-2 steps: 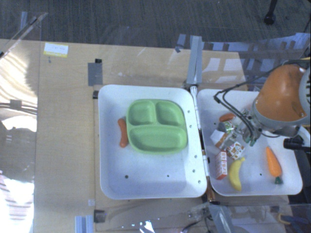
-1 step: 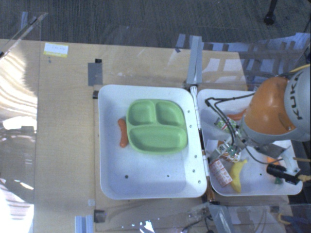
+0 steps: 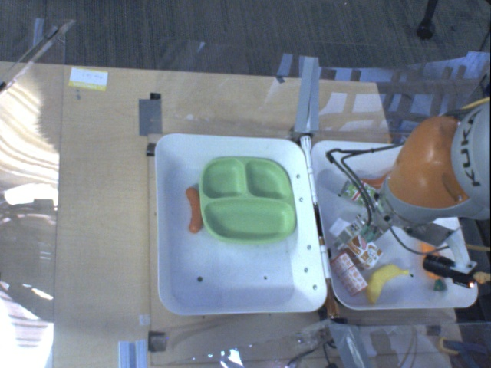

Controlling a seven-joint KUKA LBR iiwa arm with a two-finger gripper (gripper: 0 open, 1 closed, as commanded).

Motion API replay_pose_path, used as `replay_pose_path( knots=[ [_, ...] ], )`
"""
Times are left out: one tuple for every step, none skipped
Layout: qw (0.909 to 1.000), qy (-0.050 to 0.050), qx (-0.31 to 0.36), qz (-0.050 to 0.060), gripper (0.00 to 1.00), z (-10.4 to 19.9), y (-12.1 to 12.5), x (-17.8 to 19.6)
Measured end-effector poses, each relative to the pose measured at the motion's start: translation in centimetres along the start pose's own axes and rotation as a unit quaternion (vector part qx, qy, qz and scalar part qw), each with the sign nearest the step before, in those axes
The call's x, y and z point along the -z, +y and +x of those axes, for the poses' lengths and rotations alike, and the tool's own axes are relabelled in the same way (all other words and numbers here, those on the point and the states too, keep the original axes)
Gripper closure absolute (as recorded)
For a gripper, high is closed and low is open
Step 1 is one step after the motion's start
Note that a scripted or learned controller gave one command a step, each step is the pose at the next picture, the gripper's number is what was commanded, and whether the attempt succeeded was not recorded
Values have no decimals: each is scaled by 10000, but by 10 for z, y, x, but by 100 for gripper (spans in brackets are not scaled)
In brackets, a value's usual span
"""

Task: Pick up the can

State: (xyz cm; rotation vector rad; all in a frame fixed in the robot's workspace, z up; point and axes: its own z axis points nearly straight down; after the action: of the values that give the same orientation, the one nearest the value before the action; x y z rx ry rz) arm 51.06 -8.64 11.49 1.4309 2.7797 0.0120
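Seemingly the can (image 3: 349,274), red-labelled and lying on its side, rests in my right bin (image 3: 399,301), its long axis toward 11 o'clock. The gripper (image 3: 367,228) hangs just beyond, at its 1 o'clock; whether it grips anything, I cannot tell.

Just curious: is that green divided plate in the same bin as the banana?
No, the green plate lies in the left bin; the banana lies in the right bin.
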Motion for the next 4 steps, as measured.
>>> replay_pose_path(
  knots=[
    [9982,4,-606,14,100,32,58,322],
    [9984,-33,-565,-32,100,32,61,335],
    [9986,-69,-527,-77,100,32,64,347],
    [9987,-105,-488,-124,100,32,67,359]
  ],
)
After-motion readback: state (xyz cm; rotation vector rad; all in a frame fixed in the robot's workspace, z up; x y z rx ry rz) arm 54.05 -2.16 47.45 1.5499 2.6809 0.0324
